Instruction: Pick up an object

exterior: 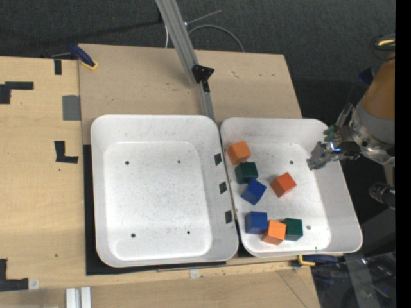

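The right bin [334, 223] holds several small blocks. An orange block [239, 151] lies near its upper left, with a dark green block [246, 171] and a blue block [253, 190] just below it. A red-orange block [283, 184] sits in the middle. Along the front lie another blue block [256, 221], an orange block [276, 231] and a dark green block [293, 228]. My gripper [319, 156] hangs over the bin's right side, to the upper right of the red-orange block, with nothing seen between its fingers.
The left bin [103, 172] stands beside the right one on the wooden bench. A grey metal rail [180, 31] slants down from the top to the gap between the bins. A blue and yellow clamp [83, 55] lies at the far left.
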Tool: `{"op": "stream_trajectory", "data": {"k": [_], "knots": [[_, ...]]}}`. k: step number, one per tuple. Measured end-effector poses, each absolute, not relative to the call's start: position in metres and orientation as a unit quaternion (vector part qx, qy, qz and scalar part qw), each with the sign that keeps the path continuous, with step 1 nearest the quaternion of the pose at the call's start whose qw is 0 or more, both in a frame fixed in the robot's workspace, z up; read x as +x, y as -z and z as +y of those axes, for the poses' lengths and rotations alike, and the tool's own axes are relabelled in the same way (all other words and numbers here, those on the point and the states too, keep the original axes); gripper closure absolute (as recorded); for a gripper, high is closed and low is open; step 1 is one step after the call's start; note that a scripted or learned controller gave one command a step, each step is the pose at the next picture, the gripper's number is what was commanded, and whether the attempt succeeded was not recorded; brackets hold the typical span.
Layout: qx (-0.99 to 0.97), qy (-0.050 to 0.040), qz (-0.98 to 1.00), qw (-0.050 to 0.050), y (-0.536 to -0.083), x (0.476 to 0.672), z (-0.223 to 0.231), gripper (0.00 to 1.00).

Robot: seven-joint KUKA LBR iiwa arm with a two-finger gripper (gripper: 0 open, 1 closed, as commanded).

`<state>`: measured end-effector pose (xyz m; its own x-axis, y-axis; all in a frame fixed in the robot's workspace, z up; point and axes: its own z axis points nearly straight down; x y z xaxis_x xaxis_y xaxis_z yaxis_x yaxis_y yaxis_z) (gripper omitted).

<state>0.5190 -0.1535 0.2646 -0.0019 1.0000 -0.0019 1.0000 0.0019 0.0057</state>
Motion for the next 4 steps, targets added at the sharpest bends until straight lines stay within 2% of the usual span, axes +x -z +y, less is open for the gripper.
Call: {"op": "stream_trajectory", "data": {"k": [1,2,4], "knots": [[0.705,0.0004,0.709,-0.001,-0.248,0.543,-0.104,1.0],[0.705,-0.0006,0.71,0.0,-0.253,0.571,-0.053,1.0],[0.705,-0.0004,0.709,0.0,-0.254,0.609,0.031,1.0]]}}
